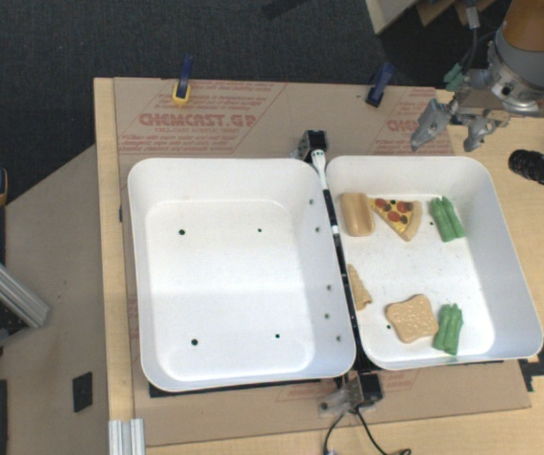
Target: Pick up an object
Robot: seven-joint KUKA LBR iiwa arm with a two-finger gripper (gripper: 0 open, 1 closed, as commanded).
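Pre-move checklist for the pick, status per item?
1. Targets in view: ok. Right white bin holds a tan bread roll, a pizza slice, a toast slice, two green bean bundles and a small tan piece.
2. Gripper empty: ok, nothing between its open fingers.
3. Gripper over a target: not ok, it hangs beyond the bin's far rim.
4. Targets separated: not ok for the toast slice, the near bean bundle lies against it.
5. Small tan piece clear of the bin wall: not ok, it sits by the divider.
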